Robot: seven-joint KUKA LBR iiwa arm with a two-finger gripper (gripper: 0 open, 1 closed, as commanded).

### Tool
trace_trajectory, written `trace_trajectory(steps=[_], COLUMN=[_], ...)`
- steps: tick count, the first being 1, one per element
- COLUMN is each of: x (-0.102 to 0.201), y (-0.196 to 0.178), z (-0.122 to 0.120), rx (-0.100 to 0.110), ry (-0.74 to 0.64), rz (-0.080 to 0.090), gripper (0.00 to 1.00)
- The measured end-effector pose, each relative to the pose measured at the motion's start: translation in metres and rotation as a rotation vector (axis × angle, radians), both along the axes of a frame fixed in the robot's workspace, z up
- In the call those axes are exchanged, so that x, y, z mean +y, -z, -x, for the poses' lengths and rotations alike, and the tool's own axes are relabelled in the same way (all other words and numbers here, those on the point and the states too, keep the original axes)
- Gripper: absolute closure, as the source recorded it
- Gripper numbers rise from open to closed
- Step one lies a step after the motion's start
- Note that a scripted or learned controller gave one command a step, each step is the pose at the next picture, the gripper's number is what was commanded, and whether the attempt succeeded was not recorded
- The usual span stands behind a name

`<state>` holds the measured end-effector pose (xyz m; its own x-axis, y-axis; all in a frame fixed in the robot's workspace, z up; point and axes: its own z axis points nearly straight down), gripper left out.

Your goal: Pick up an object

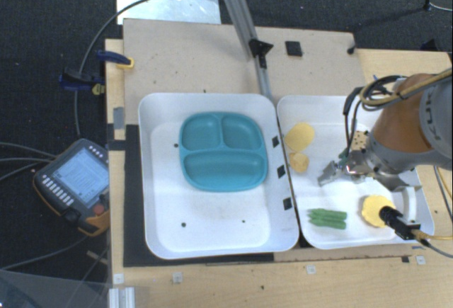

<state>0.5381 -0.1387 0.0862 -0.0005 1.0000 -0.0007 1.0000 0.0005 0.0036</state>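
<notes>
In the right bin (pixel 322 107) lie a pale yellow round piece (pixel 300 135), a smaller yellow piece (pixel 299 162) just below it, a green bean-like item (pixel 328 218) near the front, and a yellow round item (pixel 373 209) at the front right. My gripper (pixel 334 172) hovers over the middle of this bin, right of the small yellow piece and above the green item. Nothing shows between its fingers.
The left bin (pixel 163 229) holds a teal divided plate (pixel 223 151). A grey pole (pixel 237 6) slants across the bench behind the bins. A handheld pendant (pixel 74 183) lies off the bench to the left. Cables loop around the arm's wrist.
</notes>
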Motion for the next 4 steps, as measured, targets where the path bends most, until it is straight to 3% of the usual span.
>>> trace_trajectory(steps=[1, 3, 4], x=[0.001, 0.007, 0.008], y=[-0.014, -0.121, -0.144], z=[-0.003, -0.002, -0.004], rx=[-0.009, 0.000, 0.000], ry=[-0.002, -0.004, -0.005], rz=[-0.002, 0.000, 0.000], gripper=[1.00, 1.00, 1.00])
